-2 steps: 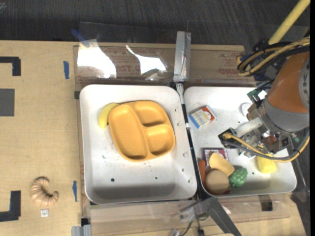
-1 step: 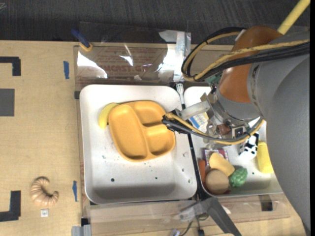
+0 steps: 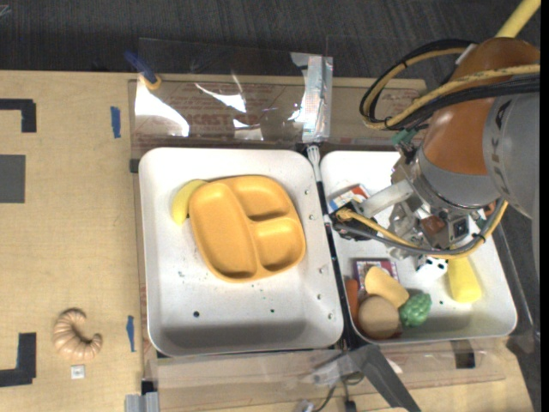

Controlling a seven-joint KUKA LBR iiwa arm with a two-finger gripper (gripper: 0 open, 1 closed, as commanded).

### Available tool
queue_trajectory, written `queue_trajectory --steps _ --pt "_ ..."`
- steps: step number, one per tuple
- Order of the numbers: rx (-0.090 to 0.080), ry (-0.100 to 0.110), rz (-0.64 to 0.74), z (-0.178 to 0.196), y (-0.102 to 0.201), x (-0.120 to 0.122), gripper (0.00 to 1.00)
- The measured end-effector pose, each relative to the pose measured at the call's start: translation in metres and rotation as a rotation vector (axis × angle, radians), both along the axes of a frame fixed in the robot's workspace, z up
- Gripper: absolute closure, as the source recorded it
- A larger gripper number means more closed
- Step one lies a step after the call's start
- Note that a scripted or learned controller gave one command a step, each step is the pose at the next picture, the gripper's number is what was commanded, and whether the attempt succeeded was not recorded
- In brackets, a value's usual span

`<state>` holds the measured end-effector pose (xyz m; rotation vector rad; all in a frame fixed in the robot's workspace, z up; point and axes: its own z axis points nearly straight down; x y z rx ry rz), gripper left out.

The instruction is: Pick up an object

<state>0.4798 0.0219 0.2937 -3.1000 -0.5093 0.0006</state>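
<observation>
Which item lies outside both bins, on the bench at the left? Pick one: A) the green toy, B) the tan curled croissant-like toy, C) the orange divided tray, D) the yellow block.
B: the tan curled toy lies on the bench, left of the left bin.

Bench: tan board — black tape marks at left.
On it: two white bins; croissant — near-left.

On the desk, the left white bin holds an orange divided tray over a yellow piece, while the arm's claw hangs over the right bin above a brown ball, green broccoli and a yellow block.
</observation>
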Motion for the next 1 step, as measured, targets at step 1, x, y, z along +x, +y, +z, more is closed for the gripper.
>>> queue_trajectory --steps 1 --pt "-0.001 0.009 -0.051 -0.112 -0.0619 -0.0027 1.0"
